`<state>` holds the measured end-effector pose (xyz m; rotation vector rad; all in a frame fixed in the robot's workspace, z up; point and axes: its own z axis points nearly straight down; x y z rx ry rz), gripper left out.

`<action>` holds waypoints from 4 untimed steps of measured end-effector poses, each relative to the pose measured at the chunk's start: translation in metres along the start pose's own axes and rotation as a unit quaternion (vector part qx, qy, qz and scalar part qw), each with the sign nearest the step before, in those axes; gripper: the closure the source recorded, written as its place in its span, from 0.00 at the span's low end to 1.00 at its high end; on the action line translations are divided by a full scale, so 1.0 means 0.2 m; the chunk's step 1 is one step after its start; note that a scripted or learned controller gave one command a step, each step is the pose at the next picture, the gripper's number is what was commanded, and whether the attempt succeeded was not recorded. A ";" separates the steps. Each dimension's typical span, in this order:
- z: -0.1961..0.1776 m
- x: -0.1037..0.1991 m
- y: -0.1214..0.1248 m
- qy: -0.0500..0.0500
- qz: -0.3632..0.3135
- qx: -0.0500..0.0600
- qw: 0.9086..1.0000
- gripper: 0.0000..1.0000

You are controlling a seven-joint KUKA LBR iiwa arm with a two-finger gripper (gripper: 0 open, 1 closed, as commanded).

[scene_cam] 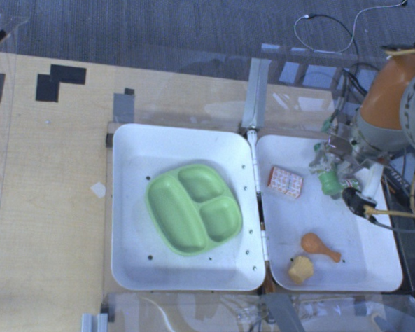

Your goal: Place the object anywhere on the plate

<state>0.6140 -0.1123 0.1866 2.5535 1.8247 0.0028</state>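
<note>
A light green divided plate [193,208] lies in the left bin [124,262], with three compartments, all bare. My gripper [331,171] hangs over the upper right part of the right bin [376,274]. It is shut on a small green object [328,182], which shows between and just below its fingers. The gripper and the object are well to the right of the plate, across the divider between the bins.
In the right bin lie a pink-and-white checked wafer [285,181], an orange drumstick-shaped toy [319,246] and a yellowish lump [301,270]. A metal post [256,94] stands behind the bins. Cables [387,211] trail from the wrist.
</note>
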 end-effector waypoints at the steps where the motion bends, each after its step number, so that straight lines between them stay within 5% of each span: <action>1: 0.01 0.47 0.14 0.001 -0.031 0.000 1.000 1.00; 2: 0.00 0.76 -0.10 0.001 -0.055 0.001 0.999 1.00; 3: -0.06 0.97 -0.47 0.001 -0.150 0.000 0.989 1.00; 4: -0.06 0.97 -0.47 0.001 -0.149 0.000 0.989 0.00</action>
